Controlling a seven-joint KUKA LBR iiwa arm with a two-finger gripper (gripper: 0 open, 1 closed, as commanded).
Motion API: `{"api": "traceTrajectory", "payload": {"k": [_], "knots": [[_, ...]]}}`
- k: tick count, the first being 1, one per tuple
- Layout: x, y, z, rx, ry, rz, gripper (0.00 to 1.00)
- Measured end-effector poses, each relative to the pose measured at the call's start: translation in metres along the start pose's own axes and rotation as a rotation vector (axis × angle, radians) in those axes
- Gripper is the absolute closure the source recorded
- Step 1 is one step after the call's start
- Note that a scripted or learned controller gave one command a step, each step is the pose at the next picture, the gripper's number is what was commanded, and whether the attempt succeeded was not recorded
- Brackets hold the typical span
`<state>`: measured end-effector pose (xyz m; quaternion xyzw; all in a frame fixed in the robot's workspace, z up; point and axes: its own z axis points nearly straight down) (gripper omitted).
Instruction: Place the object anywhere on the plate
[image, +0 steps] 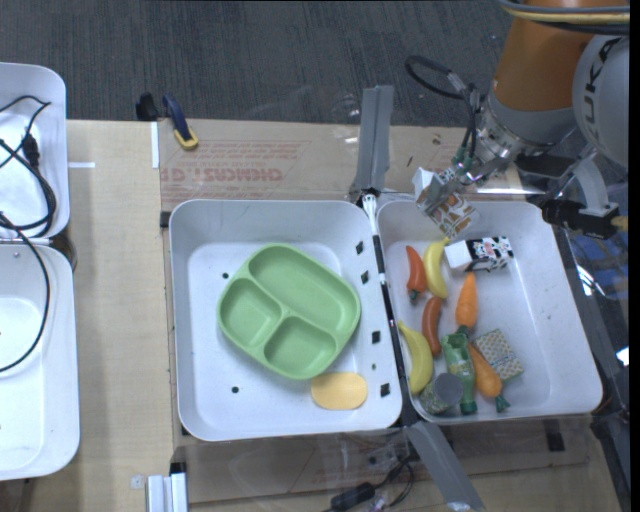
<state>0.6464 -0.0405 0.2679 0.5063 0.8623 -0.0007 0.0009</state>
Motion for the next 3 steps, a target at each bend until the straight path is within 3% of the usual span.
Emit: {"api": "traceTrajectory", "payload": {"k": [1,2,3], "knots": [[0.066,0.013,0.078,0.003,0.002,-0.001,1.0],[0.142,0.011,0.076,0.001,0.002,-0.356,1.0],[0.141,0.011,0.076,0.0,0.002,-0.356,0.0]]}}
